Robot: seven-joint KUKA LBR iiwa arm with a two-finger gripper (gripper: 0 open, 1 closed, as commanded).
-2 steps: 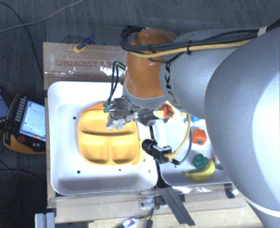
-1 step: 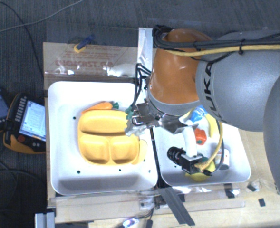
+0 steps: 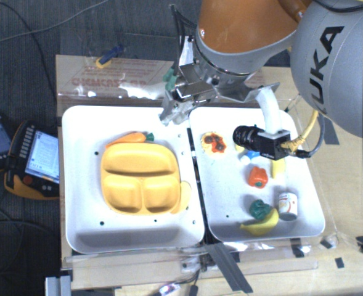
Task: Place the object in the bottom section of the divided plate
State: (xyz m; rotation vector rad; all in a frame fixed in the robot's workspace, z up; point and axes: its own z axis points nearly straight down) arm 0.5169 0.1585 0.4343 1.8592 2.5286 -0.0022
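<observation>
A yellow divided plate (image 3: 141,177) lies in the left bin (image 3: 82,227). It has one wide section toward the back and two smaller ones toward the front, all bare. An orange carrot (image 3: 130,138) rests against the plate's back rim. My gripper (image 3: 173,112) hangs over the back end of the rim between the two bins, just right of the carrot and apart from it. I see nothing in it. The wrist hides most of the hand.
The right bin (image 3: 310,227) holds a flat piece with red spots (image 3: 213,142), a small blue piece (image 3: 250,156), an orange-red pepper (image 3: 258,177), a green toy (image 3: 259,209), a banana (image 3: 261,226) and a small can (image 3: 286,205). A hand-held screen unit (image 3: 30,160) lies left of the bench.
</observation>
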